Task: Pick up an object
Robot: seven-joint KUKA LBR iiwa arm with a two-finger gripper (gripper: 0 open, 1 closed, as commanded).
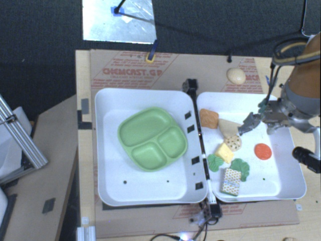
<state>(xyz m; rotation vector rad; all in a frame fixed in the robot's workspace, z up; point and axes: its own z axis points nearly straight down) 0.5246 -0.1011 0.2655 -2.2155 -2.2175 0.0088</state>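
Note:
My gripper (261, 126) hangs over the right bin (291, 185) near its far right side, open, with nothing between its fingers. Its left fingertip (247, 125) is close to a beige wedge (228, 128). A red disc (263, 151) lies just below the gripper. Further left are a brown bread slice (209, 118), a dotted round cracker (232, 143), a yellow block (225, 153), a green leaf piece (215, 162), a green broccoli-like piece (241, 168) and a checkered packet (231, 181).
The left bin (108, 185) holds a green divided plate (153, 138). A black divider (196, 134) runs between the bins. A beige egg-shaped object (236, 76) lies on the cardboard behind the right bin. A foil sheet (119, 14) lies at the back.

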